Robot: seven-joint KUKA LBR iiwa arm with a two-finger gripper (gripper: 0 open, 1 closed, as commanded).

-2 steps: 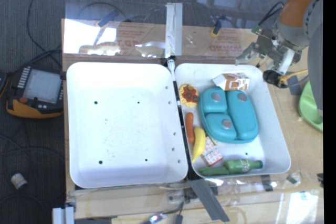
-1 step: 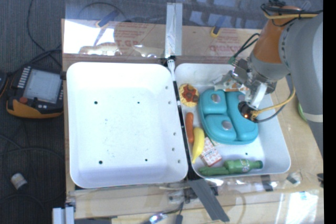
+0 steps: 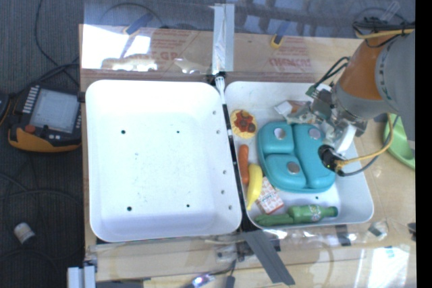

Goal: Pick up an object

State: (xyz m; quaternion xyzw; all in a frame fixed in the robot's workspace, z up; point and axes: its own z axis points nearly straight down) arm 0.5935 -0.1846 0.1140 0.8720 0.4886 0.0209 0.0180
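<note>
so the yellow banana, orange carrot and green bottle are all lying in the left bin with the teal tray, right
Not quite. The camera view shows the yellow banana, the orange carrot, the green plastic bottle and the teal compartment tray all lying in the right white bin, not the left one. The rest holds: they share a bin with the tray.

You cannot make out the gripper (image 3: 322,119) tip: it sits low over the teal tray (image 3: 295,155) and the wrist hardware covers it. The arm (image 3: 386,74) is cut off at the right edge. The small carton (image 3: 270,199) print is too blurred to read.
</note>
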